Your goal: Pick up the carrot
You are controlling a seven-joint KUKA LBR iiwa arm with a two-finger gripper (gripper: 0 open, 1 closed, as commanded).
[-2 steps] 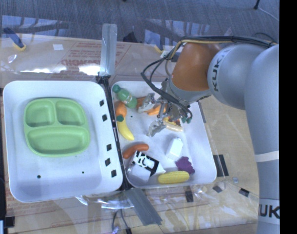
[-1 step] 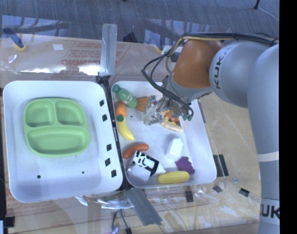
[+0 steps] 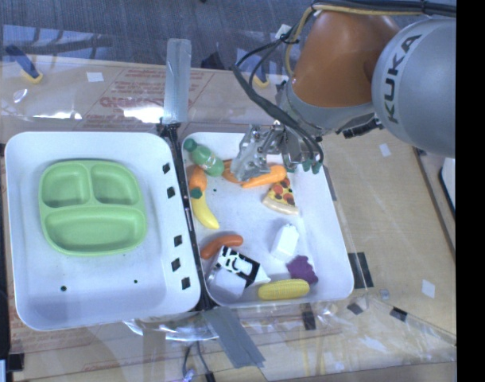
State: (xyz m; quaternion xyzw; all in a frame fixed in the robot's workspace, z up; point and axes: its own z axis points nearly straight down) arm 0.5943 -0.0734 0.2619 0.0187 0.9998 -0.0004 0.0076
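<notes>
My pincer [image 3: 249,162] over the carrot [image 3: 265,178], grip state unreadable; likely light, stiff, slick plastic, so take it mid-body across its width.

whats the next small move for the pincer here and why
Probably a short, straight lift. The pincer sits at the left end of the carrot in the right bin, right beside the pizza slice. Whether it grips the carrot is unclear; a small raise would show that without disturbing the neighbours.

Bright, soft-focus, glare on plastic
</notes>
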